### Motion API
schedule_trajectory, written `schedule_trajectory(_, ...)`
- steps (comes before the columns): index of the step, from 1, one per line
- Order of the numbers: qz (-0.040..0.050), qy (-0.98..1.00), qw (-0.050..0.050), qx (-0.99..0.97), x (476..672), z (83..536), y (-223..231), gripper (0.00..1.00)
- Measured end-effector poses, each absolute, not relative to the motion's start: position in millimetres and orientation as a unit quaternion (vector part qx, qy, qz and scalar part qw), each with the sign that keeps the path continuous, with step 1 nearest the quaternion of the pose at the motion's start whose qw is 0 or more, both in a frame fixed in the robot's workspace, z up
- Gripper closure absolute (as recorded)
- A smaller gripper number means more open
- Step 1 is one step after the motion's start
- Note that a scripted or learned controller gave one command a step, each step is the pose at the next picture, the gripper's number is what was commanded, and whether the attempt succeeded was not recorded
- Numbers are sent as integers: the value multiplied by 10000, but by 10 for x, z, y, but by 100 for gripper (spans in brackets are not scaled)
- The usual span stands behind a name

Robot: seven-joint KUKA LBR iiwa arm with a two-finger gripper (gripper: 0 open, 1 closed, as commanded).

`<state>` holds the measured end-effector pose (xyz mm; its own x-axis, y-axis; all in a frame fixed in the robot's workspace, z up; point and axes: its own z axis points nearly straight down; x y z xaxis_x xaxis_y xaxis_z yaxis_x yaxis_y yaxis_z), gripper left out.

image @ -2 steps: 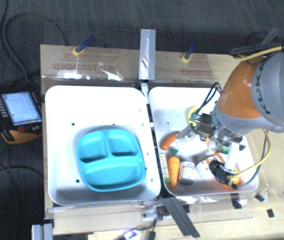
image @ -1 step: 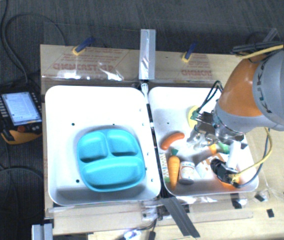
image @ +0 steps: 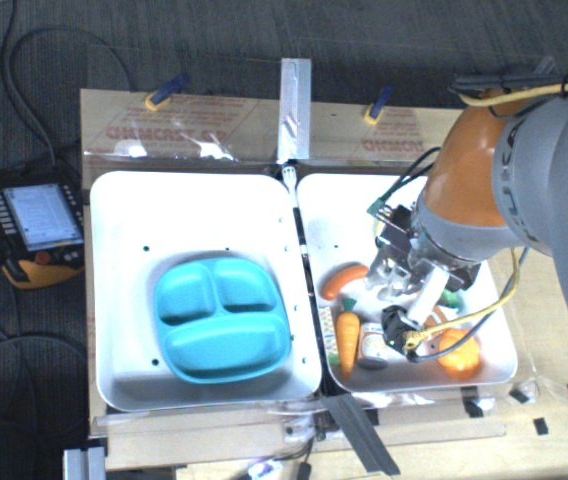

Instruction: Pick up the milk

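My pincer (image: 394, 286) hangs low over the middle of the right bin (image: 349, 203), and from this slant I cannot tell whether it is apart or together. The milk (image: 372, 345), a small pale carton, lies on the bin floor at about 7 o'clock from my pincer, near the front wall. A carrot (image: 346, 336) lies just beside it at its 9 o'clock. An orange fruit (image: 460, 356) sits at my 4 o'clock. The left bin (image: 124, 228) holds a blue divided plate (image: 224, 318).
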<state>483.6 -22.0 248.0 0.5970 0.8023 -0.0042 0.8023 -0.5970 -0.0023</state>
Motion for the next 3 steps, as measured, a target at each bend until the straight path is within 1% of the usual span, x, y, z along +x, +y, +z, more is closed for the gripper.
schedule_trajectory(1,34,-3971,0,-9178,4827,2468,591,100)
schedule_trajectory(2,63,-3976,-6,-9175,4824,2547,589,100)
schedule_trajectory(3,64,-3974,-7,-9176,4824,2547,588,0)
